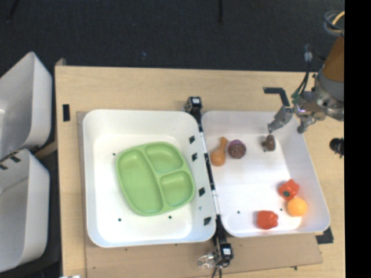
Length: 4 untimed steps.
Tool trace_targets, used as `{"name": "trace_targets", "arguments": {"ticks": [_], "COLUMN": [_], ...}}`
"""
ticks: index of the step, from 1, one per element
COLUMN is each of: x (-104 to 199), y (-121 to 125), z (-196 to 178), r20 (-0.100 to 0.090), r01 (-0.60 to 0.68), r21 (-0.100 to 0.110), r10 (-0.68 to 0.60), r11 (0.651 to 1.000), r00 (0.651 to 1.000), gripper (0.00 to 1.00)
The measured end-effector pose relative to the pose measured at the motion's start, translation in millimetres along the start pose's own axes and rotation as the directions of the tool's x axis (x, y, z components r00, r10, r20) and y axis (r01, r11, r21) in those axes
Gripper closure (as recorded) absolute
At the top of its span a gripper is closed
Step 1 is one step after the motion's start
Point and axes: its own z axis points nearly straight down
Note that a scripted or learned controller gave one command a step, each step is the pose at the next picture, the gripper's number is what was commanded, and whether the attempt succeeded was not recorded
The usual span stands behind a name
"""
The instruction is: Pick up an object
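On the table (pixel 69 172) the left bin (pixel 93 155) carries a green divided tray (pixel 155 178), flat and wide, a poor thing to pinch from above. Across the seam, the right bin (pixel 249 213) holds the small pieces that suit the task better. Nearest the seam lies a tan drumstick-shaped toy (pixel 219 152), likely light hard plastic; its narrow neck would be the place to close on, since the bulbous end may roll. Just beside it sits a dark purple round piece (pixel 236 149), perhaps textured, which should grip fairly but could squirt out if taken off centre. A little further right is a small brown lump (pixel 268 143), too blurred to say what it is or whether it is soft. Near the front wall rests a red piece (pixel 266 219), and toward the right wall a red pepper-like toy (pixel 288 188) touches an orange ball (pixel 297 207); that ball looks smooth and slippery, and the crowding leaves little room to straddle it. The gripper (pixel 286 120) hovers over the far right corner of this bin, jaws spread apart with nothing between them, the brown lump being the closest candidate.
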Motion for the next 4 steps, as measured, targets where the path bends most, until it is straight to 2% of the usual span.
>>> {"name": "trace_targets", "arguments": {"ticks": [1, 2, 3, 4], "x": [0.8, -8.5, -8.1, -9.5], "y": [2.6, 4.0, 5.3, 5.9], "z": [-8.9, 36.1, 98.1, 124.2], "r20": [0.002, 0.004, 0.004, 0.004], "r01": [0.003, 0.002, 0.002, 0.003], "r21": [-0.014, -0.011, -0.011, -0.012], "r10": [-0.003, -0.002, -0.002, -0.003], "r11": [1.0, 1.0, 1.0, 1.0], "r00": [1.0, 1.0, 1.0, 1.0], "gripper": [0.0, 0.0, 0.0, 0.0]}}
